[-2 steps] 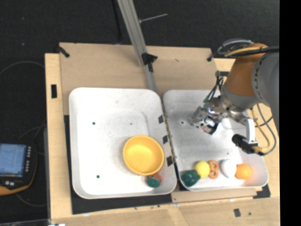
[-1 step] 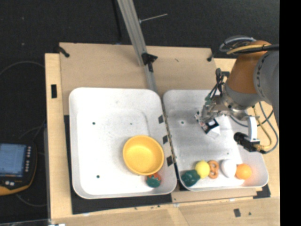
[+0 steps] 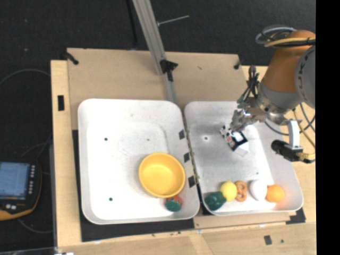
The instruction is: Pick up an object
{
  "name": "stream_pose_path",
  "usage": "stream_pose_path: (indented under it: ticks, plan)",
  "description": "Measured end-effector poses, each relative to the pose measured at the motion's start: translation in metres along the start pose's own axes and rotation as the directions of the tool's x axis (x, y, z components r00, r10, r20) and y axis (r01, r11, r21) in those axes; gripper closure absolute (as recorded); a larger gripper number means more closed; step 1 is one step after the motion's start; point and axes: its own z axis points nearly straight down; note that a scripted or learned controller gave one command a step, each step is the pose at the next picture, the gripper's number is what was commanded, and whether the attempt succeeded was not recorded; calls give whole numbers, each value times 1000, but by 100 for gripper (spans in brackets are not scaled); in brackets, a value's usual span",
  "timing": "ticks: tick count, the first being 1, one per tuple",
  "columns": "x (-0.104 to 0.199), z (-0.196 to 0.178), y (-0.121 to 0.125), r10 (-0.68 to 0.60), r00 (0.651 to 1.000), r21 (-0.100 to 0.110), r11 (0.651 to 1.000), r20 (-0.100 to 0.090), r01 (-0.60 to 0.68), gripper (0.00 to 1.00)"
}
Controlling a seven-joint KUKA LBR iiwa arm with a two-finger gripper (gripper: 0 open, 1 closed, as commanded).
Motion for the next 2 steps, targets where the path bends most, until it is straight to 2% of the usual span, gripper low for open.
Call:
stream_pose_path:
  ticks: [1,2]
  plan:
    - [-1,-27,1,0,1000,2,1000,0,0,100]
    - [53,-45,-8,-4,1000,4,1000,-3,4,100]
